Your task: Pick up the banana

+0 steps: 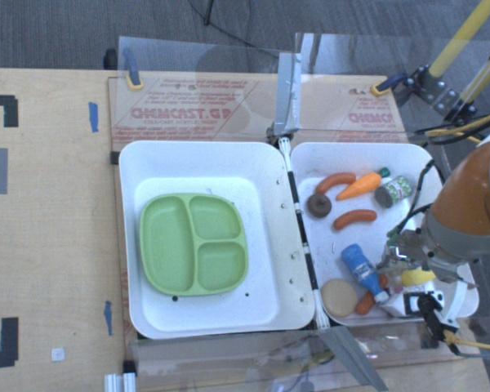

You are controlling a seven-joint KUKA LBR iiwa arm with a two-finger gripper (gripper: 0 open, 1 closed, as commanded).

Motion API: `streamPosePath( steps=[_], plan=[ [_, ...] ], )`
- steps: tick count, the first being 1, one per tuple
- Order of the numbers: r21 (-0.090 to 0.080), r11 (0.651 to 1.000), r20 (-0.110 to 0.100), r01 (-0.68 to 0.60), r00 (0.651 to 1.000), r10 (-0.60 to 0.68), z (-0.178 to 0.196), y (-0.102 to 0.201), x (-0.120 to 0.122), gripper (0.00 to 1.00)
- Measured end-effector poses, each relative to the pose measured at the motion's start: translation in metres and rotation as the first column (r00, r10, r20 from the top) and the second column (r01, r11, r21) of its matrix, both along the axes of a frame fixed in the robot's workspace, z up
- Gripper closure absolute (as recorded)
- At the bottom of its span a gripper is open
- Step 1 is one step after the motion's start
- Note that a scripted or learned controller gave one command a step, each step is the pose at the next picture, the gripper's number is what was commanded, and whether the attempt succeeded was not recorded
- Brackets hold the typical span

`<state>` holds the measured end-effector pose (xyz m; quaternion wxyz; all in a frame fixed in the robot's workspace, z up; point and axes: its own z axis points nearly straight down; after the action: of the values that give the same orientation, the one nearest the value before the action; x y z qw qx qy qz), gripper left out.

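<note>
yellow banana (417, 277) lies crosswise under the hand (402, 269).

Even, bright overhead light fills the frame; the white bins (198, 158) glare mildly, shadows stay soft, and detail blurs slightly at lower right.

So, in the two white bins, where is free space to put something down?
In the left bin, bare white floor rings the green plate, widest above it. In the right bin, a small bare patch lies above the sausage. Its lower half is crowded: blue bottle, tan disc, banana and the gripper.
</note>
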<state>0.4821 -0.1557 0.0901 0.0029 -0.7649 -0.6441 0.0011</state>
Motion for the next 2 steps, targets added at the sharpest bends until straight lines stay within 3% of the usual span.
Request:
streamPosePath(
  steps=[1,2],
  plan=[
    [0.000,1.000,-0.001,0.001,1.000,-0.001,0.000,0.000,0.000,0.00],
    [0.012,0.998,0.007,-0.067,0.998,0.066,-0.004,-0.050,0.002,0.00]
  ],
)
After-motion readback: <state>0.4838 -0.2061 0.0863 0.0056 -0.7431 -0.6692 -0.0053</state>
